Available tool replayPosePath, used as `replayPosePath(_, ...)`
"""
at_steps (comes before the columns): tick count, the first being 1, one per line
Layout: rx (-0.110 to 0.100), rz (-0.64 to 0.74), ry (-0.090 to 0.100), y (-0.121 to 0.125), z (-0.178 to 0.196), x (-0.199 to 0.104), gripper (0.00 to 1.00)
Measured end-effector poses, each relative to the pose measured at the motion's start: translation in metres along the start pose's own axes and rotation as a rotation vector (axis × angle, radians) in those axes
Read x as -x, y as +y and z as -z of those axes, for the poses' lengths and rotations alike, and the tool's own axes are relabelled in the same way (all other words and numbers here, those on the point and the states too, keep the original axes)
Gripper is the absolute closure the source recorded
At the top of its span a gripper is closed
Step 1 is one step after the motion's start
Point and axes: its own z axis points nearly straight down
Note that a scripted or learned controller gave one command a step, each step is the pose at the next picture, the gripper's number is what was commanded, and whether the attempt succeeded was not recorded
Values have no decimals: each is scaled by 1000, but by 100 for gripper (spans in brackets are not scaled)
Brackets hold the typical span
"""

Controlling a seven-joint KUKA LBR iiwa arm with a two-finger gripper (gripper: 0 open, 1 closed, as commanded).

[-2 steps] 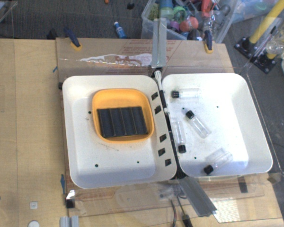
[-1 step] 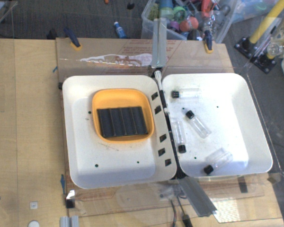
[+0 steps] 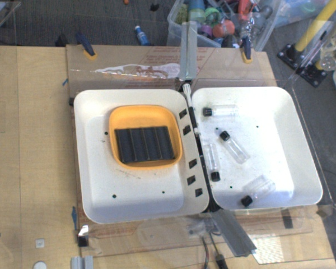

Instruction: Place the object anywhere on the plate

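- Bench [image 3: 28,150] carried two white bins side by side.
- The left bin [image 3: 95,200] held an orange plate [image 3: 144,114], with a dark ribbed block [image 3: 144,144] resting on it.
- The right bin [image 3: 291,150] held four clear vials with black caps: one near the top [image 3: 219,111], one tilted at centre [image 3: 233,147], one beside the divider [image 3: 212,160], one at the lower edge [image 3: 257,188].
- Pincer state could not be told.
- Judged step: pick not yet begun. The next move called for descending on one vial, closing across its body, then carrying it left to the plate.
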Motion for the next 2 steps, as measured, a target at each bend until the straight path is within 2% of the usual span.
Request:
replayPosePath(1,2,412,0,0,0,0,100)
replayPosePath(2,3,626,-1,0,-1,0,100)
